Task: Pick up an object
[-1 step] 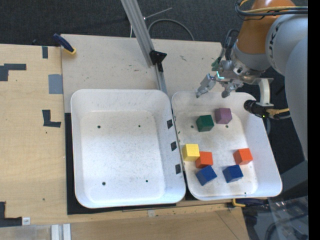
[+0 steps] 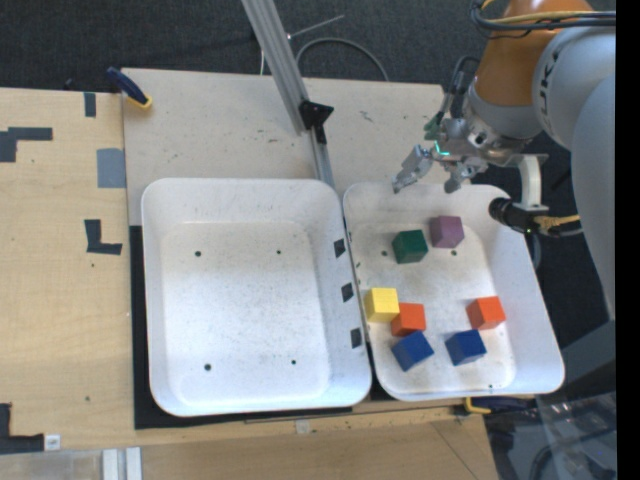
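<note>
The gripper (image 2: 432, 174) hangs with open, empty fingers over the right bin's (image 2: 520, 268) far edge. It should drop straight onto the purple block (image 2: 446, 231), which sits apart from the green block (image 2: 409, 246).

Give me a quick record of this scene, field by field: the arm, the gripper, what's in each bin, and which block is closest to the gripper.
arm: reaches in from the right, above the right bin's far edge
gripper: open, holding nothing
right bin: seven blocks
blocks: purple block, green block, yellow block, two orange blocks, two blue blocks
left bin: no blocks
closest to gripper: purple block, then the green block
</note>
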Available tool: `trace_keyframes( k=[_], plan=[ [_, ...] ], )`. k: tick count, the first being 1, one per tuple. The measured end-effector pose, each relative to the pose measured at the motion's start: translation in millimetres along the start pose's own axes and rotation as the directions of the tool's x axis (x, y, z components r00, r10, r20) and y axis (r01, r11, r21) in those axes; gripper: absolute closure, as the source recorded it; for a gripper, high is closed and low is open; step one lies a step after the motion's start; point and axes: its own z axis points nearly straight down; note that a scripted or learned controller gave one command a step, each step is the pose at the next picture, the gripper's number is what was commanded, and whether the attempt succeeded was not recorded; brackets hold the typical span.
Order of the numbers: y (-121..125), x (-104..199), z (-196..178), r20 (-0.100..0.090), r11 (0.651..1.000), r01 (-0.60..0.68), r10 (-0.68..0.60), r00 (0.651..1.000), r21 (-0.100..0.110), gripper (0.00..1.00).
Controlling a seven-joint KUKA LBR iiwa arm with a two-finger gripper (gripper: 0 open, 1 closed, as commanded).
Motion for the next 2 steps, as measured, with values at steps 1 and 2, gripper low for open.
trace_keyframes(
  k=[1, 2],
  plan=[
    [4, -8, 52, 0.001, 1.0, -0.002, 0.002, 1.0, 0.005, 0.0],
    [3, -6, 97, 0.001, 1.0, -0.001, 0.001, 1.0, 0.005, 0.0]
  ],
)
